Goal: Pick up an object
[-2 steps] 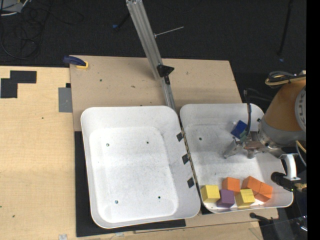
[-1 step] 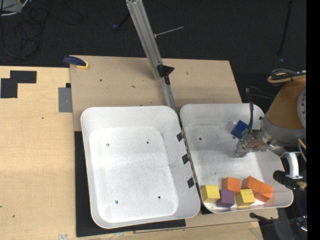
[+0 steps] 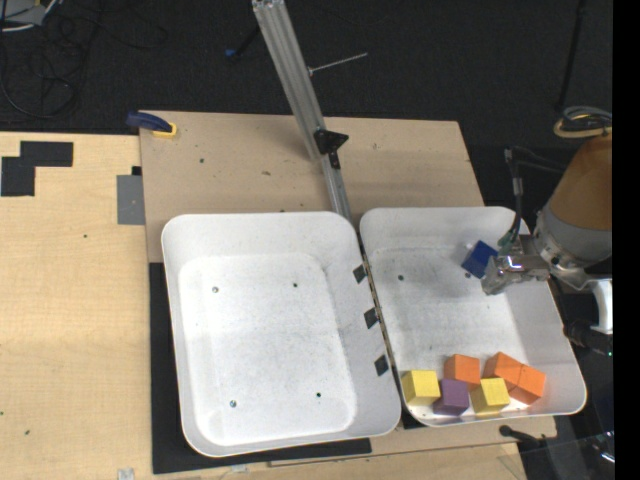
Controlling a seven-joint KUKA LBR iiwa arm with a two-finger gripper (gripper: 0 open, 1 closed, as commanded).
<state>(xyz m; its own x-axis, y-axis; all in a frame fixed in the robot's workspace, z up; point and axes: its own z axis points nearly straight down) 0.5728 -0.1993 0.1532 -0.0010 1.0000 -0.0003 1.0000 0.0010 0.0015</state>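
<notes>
Camera view: we look down at a slant on the bench (image 3: 300,168) with two white bins side by side. We see the left bin (image 3: 265,333) with only its speckled floor showing. The right bin (image 3: 440,268) holds the blocks.

We note the arm (image 3: 585,203) entering from the right, its orange band above the wrist, grey part below. The tool (image 3: 497,273) sits over the upper right part of the right bin. A blue block (image 3: 479,259) lies just left of the metal tool tip, touching it or nearly so. We cannot tell whether the block is between the fingers, nor how far the tool is open; the tip is small and blurred.

We count a cluster of blocks at the near edge of the right bin, well apart from the tool: a yellow block (image 3: 421,384) at the left, a purple block (image 3: 455,396) beside it, a second yellow one (image 3: 490,395) to its right, an orange block (image 3: 462,368) behind those, and two more orange ones (image 3: 520,376) at the right end, close together.

A slanted metal rail (image 3: 300,88) runs from the top of the view down to the gap between the bins. A small blue and yellow clamp (image 3: 152,124) rests at the bench's far left corner.
</notes>
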